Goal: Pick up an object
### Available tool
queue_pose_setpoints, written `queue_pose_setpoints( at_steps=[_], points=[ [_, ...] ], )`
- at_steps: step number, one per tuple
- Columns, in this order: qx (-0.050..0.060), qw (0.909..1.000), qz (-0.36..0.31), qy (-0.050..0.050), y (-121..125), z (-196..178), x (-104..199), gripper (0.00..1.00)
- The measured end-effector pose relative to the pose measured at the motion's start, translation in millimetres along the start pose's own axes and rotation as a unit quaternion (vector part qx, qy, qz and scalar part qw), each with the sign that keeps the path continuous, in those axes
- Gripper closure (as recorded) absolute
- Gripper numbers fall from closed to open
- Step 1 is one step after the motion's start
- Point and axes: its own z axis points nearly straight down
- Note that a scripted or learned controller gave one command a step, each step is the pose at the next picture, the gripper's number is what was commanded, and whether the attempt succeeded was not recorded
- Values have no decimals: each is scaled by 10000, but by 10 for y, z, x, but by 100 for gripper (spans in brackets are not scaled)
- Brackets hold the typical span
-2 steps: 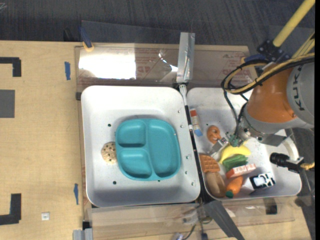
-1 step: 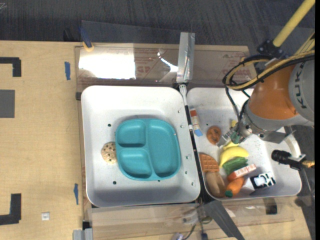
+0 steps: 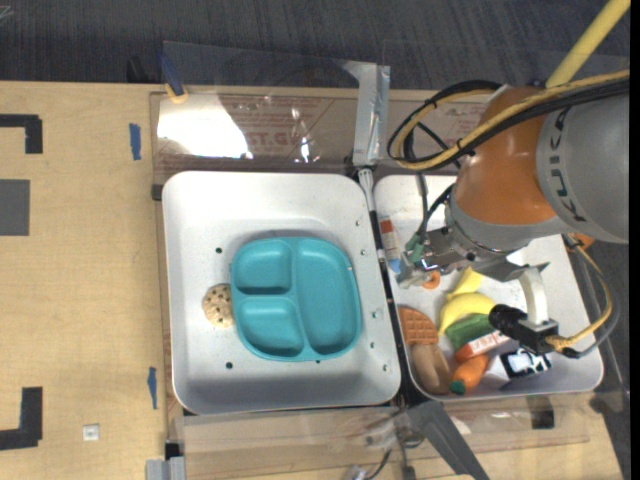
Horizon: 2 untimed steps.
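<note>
Toy food is what we take as the target: a small heap lies in the near part of the right bin (image 3: 590, 363), with a yellow banana (image 3: 466, 308), a carrot (image 3: 467, 371), a brown bread-like piece (image 3: 430, 366), a waffle-like piece (image 3: 417, 325) and a red-labelled green item (image 3: 480, 336) touching or overlapping one another. Nothing is lifted yet, as we judge it.

Just above the heap we see the gripper (image 3: 425, 263), low over the bin beside the divider; whether it is apart or together we cannot tell, since the wrist and orange band hide it.

Further out, the left bin (image 3: 190, 208) bears a teal 3-compartment plate (image 3: 297, 296) with a cookie (image 3: 218, 305) touching its left edge.

What could go wrong: the items are crowded, so we think a descent may pinch 2 at once or push 1 aside. The divider wall is close and may block a finger. Loose cables (image 3: 430, 133) hang near the wrist and could snag.

As for writing, we read part of "KUKA" on the grey arm (image 3: 590, 168); the red label is too small to read.
</note>
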Motion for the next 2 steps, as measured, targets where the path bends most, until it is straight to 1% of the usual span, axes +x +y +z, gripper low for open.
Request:
queue_pose_setpoints(
  at_steps=[1,2],
  points=[
    [30,9929,1188,4,-74,14,588,100],
    [6,10000,-9,-11,-73,-514,-74,100]
  ],
)
